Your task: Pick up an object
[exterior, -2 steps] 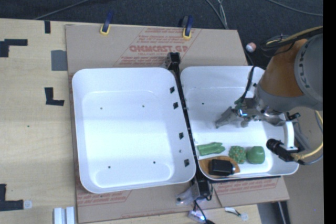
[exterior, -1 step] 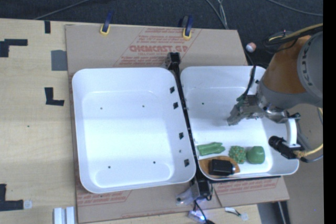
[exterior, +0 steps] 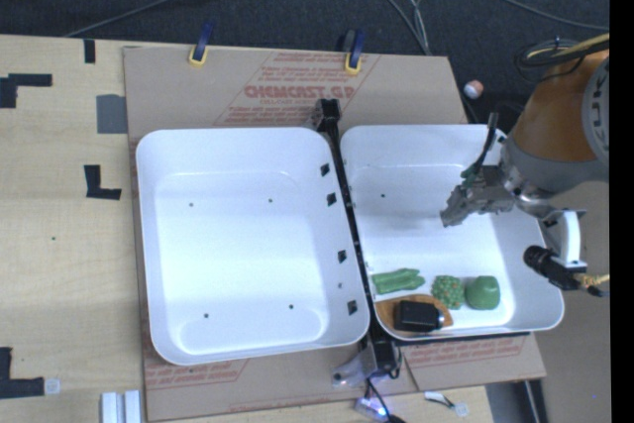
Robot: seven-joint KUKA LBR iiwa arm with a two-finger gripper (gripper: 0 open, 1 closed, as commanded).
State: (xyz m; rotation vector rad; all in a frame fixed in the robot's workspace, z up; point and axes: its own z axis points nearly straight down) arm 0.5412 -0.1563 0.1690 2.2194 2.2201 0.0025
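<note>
White plastic makes up two shallow bins lying side by side on one cardboard sheet (exterior: 287,89): the left bin (exterior: 238,243) at nine o'clock, the right bin (exterior: 416,154) at three. One grey arm (exterior: 565,134) enters from three o'clock, its gripper (exterior: 464,206) hanging over the right bin; whether its jaws are spread or pressed together, I cannot tell. Four objects cluster at that bin's six o'clock edge: one long green piece (exterior: 397,280), one black block (exterior: 418,316), one green round (exterior: 482,292), one bumpy green cluster (exterior: 448,289).

Left bin (exterior: 238,243) bare, open access; right bin (exterior: 416,163) far half free; near edge crowded w/ green items (exterior: 466,292), dark object (exterior: 418,315).
</note>
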